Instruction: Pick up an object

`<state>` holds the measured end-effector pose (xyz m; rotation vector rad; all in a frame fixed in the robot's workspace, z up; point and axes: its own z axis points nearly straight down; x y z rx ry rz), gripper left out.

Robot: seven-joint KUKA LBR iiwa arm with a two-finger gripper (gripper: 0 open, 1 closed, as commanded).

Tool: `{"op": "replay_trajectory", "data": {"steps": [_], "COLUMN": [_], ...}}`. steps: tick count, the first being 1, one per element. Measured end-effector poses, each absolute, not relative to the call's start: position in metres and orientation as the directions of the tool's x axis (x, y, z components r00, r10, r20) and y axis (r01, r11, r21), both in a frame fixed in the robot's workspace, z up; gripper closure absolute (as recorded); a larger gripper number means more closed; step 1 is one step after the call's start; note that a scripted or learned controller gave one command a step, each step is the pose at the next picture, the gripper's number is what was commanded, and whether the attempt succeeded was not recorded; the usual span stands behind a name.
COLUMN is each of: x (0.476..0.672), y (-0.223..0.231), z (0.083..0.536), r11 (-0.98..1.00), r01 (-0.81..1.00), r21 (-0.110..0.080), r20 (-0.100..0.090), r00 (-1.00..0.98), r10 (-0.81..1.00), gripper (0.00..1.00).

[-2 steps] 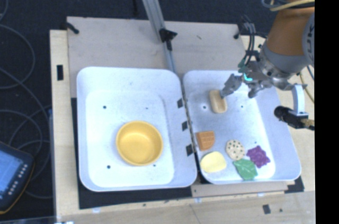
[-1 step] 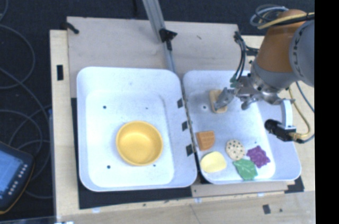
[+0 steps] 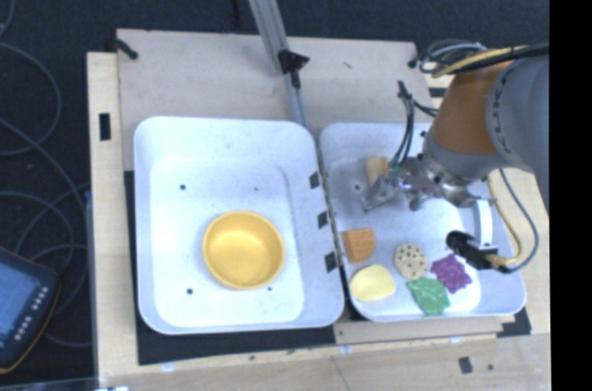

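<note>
Tool (image 3: 381, 193) hangs low in the right bin (image 3: 344, 149), beside a tan block (image 3: 375, 167) at its far left; I cannot tell its state. Yellow bowl (image 3: 243, 249) sits in the left bin (image 3: 166, 149).

- A yellow bowl (image 3: 243, 249) is seen in the left bin (image 3: 166, 149).
- The gripper (image 3: 384, 192) is lowered into the right bin (image 3: 347, 149), beside a tan piece (image 3: 375, 168).
- An orange block (image 3: 359, 243), yellow lump (image 3: 372, 284), cookie (image 3: 409, 260), green piece (image 3: 428, 295) and purple piece (image 3: 450, 272) are grouped near the front.
</note>
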<state>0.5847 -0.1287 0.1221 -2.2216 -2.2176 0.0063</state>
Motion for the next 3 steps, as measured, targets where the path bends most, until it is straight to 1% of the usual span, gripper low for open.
{"op": "replay_trajectory", "data": {"steps": [1, 2, 3], "x": [0.584, 0.586, 0.58], "y": [-0.13, -0.131, -0.127], "z": [0.1, 0.112, 0.17], "r11": [-0.003, -0.01, -0.004], "r01": [1.0, 1.0, 1.0], "r21": [-0.002, 0.004, 0.007], "r20": [-0.002, -0.001, -0.001], "r00": [0.003, 0.01, 0.004], "r10": [1.0, 1.0, 1.0], "gripper": [0.0, 1.0, 1.0]}}
